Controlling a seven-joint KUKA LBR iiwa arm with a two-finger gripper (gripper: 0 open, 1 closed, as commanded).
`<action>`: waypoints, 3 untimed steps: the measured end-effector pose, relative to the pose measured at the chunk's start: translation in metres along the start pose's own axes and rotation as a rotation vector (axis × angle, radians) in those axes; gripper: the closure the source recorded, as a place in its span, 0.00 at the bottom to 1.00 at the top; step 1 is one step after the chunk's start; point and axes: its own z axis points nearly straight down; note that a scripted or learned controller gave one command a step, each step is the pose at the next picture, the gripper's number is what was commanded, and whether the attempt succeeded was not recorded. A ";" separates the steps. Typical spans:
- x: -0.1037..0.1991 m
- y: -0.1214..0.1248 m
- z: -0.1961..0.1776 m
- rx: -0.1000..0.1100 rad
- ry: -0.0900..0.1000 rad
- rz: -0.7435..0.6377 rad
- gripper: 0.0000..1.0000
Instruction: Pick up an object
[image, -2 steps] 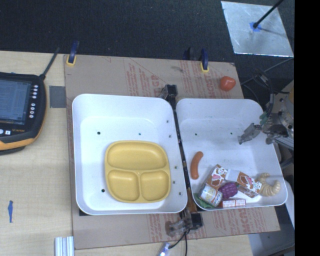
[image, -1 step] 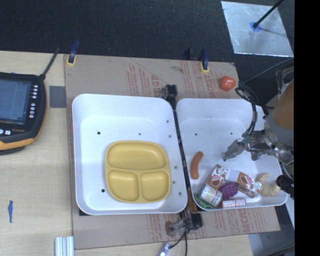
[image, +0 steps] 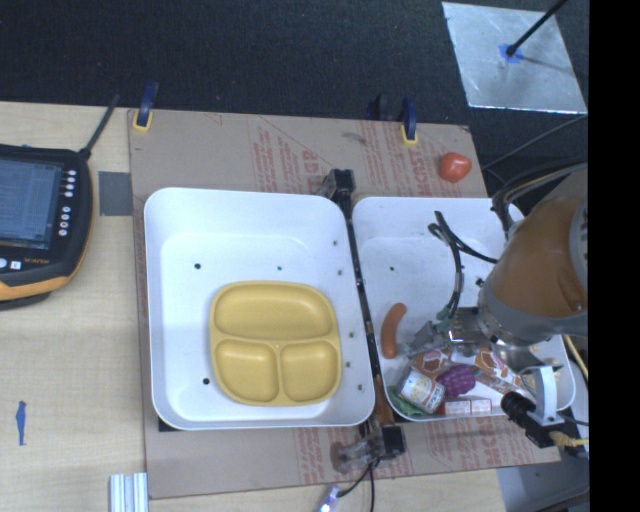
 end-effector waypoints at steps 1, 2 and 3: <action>-0.001 0.002 0.026 -0.005 0.000 0.000 0.00; -0.002 0.002 0.015 -0.004 -0.001 -0.003 1.00; 0.103 0.081 -0.074 -0.004 0.001 0.000 1.00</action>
